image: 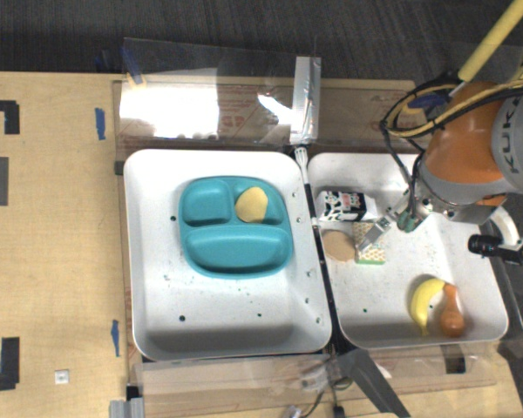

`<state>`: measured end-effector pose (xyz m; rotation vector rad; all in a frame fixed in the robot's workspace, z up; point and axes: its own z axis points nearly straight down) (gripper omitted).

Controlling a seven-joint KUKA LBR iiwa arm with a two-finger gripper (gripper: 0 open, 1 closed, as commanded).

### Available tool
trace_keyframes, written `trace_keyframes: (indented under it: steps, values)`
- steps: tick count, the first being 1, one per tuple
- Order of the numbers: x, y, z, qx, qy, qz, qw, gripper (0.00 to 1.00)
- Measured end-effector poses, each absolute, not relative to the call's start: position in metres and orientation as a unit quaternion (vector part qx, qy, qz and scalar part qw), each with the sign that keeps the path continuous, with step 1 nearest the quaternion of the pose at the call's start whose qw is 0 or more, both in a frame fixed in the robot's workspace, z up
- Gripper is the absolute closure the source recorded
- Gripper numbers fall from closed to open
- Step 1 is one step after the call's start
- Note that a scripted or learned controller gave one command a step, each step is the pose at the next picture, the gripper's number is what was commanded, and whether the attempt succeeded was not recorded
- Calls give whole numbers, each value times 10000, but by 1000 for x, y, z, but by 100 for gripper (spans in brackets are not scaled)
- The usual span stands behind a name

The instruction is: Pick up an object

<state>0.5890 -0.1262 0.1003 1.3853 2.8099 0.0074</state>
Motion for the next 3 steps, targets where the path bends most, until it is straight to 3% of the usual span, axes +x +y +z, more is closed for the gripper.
trace_keyframes:
  steps: [1,2,3]
  values:
    - [565,-95,87,4452,8954,26,34,0]
    - [568,-96,95,4459,8950,35,55,100]
    - [616,-45,183,5746,8184,1,-3,100]
